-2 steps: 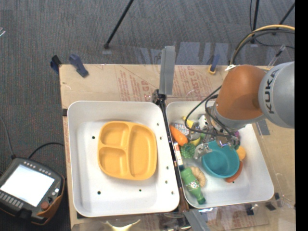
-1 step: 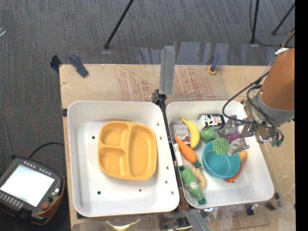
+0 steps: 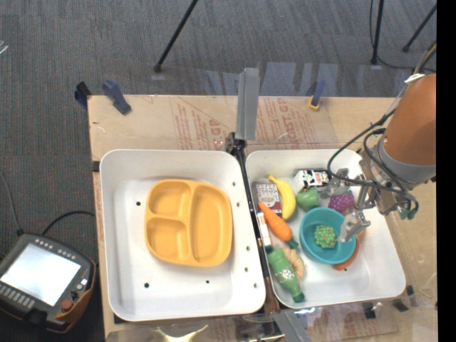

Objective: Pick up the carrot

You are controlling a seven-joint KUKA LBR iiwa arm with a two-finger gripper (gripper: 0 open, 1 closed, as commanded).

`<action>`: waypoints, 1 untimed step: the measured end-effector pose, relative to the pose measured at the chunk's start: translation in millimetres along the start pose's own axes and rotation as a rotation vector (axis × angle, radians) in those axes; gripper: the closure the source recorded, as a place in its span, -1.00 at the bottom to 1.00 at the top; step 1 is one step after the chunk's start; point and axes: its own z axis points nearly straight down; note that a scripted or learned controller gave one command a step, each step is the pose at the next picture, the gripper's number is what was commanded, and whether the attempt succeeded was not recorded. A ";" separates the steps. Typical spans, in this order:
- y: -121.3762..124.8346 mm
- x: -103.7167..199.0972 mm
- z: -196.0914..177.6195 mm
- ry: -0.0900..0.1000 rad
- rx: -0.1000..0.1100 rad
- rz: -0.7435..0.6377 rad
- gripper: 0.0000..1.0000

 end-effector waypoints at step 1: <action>38.9 0.6 123.5 -0.012 0.004 -0.068 -1.00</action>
